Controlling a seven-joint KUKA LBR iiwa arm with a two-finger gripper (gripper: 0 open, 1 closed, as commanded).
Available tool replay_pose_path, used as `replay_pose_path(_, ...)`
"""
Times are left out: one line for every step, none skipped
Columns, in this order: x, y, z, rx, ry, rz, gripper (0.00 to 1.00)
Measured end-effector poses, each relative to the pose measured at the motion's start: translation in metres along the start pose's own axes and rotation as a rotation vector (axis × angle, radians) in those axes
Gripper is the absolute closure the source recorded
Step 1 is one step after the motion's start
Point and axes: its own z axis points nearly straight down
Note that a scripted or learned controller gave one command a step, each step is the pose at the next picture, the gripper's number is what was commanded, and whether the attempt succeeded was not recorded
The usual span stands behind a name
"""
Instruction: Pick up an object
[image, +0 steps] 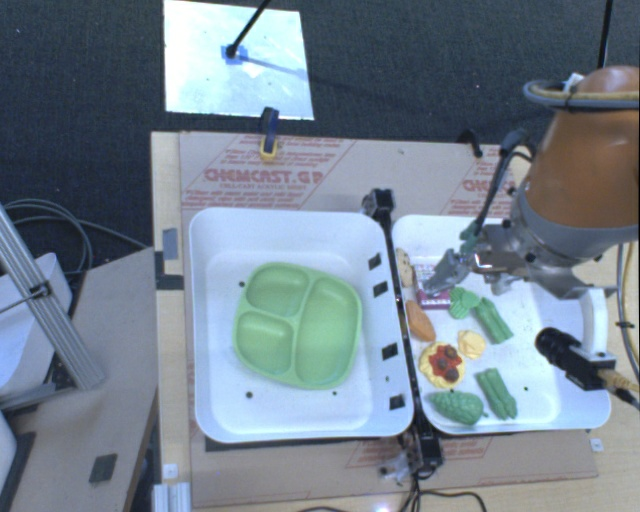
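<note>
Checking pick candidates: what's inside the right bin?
Right bin holds toy food: a pizza slice, green pieces, a leafy green piece, an orange piece. The gripper and arm cover the bin's upper part.

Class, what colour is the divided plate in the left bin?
Light green; the plate shows in the camera view.

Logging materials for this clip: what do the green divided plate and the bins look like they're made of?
Green divided plate: likely moulded plastic, smooth and faintly glossy, with soft rounded compartment ridges. Left bin and right bin: probably thin formed plastic, matte white, rounded corners. Neither can be confirmed by look alone.
</note>
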Motion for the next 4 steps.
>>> replay_pose_path(-0.143, 0.033, 0.046, 0.015, -0.009, 0.026, 0.0)
replay_pose_path(-0.159, 0.038, 0.16, 0.023, -0.003, 0.017, 0.0)
replay_pose_path(-0.199, 0.051, 0.254, 0.018, -0.005, 0.017, 0.0)
replay_pose_path(-0.197, 0.053, 0.239, 0.013, -0.004, 0.015, 1.0)
